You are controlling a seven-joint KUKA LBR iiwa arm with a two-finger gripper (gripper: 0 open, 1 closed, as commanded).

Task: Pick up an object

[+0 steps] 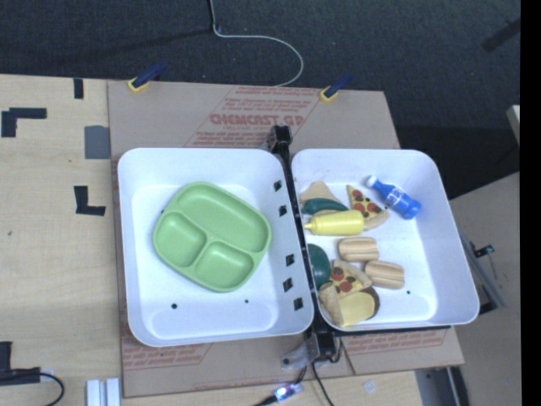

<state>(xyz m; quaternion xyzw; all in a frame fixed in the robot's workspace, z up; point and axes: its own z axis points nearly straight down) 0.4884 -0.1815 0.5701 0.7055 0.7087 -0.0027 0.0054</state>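
Toys are crowded against the left wall of the right bin (439, 227): a yellow bottle (336, 222), pizza slices (365, 205), bread-like rolls (358, 249) and dark green pieces (319, 263), with a blue bottle (395, 198) lying apart near the far corner, while a green divided plate (211, 236) sits in the left bin (139, 227). Whether the tool is spread or pressed together cannot be told. A grasp could be spoiled by the crowding, since two touching toys may be caught at once or one squeezed out sideways, and the rounded bottles may be rolled away.

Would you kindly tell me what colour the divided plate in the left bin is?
Light green; the divided plate shows clearly in the camera view.
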